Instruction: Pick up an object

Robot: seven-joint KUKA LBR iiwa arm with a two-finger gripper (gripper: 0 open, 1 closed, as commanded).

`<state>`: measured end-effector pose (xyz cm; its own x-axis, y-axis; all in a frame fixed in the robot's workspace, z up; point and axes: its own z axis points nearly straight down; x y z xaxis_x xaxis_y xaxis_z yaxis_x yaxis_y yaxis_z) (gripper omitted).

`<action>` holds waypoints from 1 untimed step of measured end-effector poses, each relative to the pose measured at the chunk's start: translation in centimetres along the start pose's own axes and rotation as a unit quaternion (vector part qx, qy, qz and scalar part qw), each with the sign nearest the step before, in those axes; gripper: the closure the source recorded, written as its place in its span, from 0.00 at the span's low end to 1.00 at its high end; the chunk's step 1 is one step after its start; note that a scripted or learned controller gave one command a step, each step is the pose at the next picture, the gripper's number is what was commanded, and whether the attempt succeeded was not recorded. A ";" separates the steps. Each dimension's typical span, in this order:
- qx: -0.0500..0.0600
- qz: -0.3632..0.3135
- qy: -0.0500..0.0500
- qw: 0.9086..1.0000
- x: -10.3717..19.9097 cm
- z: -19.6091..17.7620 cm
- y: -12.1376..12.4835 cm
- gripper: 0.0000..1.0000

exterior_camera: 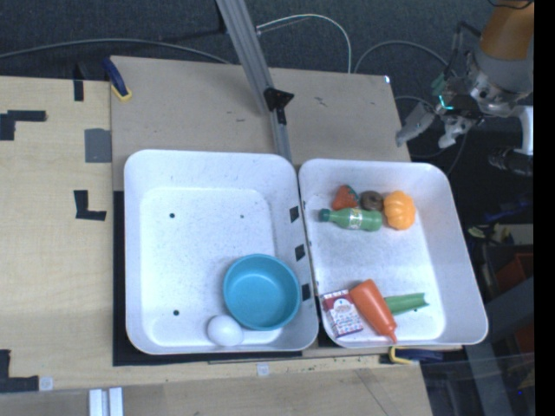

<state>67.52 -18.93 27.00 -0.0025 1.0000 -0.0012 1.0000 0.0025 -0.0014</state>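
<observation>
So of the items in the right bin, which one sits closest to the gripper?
The round orange pumpkin-shaped toy, at the bin's far right corner. The green bottle and small dark brown piece lie further left; the gripper hovers outside the bin.

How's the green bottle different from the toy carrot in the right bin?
The green bottle lies level near the right bin's far wall, touching other toys; the carrot lies diagonally near the front, against a red box. The bottle is green and slimmer, the carrot orange and thicker. Both lie flat.
</observation>
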 end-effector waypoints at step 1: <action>0.000 0.000 0.000 1.000 0.0 0.0 0.0 0.00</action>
<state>67.51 -18.94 27.01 -0.0022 1.0000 -0.0015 1.0000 0.0022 -0.0016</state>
